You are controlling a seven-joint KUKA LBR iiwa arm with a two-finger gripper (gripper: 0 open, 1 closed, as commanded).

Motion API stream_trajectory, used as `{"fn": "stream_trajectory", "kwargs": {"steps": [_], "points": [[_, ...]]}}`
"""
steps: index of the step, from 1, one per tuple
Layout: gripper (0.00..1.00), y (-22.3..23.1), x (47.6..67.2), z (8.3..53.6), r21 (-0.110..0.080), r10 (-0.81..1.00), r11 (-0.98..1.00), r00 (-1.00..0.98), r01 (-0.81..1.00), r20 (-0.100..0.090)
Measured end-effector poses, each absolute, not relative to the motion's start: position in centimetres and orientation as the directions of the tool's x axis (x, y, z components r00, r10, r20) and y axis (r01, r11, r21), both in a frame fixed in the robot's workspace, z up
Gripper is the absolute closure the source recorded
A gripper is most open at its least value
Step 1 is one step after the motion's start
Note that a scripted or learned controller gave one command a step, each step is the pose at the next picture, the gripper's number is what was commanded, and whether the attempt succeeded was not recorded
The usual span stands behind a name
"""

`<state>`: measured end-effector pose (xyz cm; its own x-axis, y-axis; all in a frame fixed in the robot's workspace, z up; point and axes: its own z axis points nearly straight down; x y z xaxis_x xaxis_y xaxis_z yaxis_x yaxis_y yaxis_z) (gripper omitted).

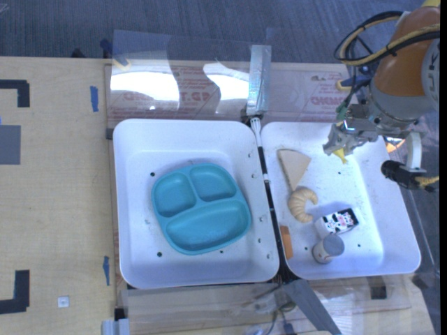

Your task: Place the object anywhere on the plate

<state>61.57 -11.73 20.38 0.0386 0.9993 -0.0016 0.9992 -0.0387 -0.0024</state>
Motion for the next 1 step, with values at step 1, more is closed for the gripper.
{"fn": "stream_trajectory", "kwargs": {"steps": [1], "points": [[1.0,-4.14,57.88,25.8,0.0,0.998,0.07,-0.07,0.998,0.001]]}}
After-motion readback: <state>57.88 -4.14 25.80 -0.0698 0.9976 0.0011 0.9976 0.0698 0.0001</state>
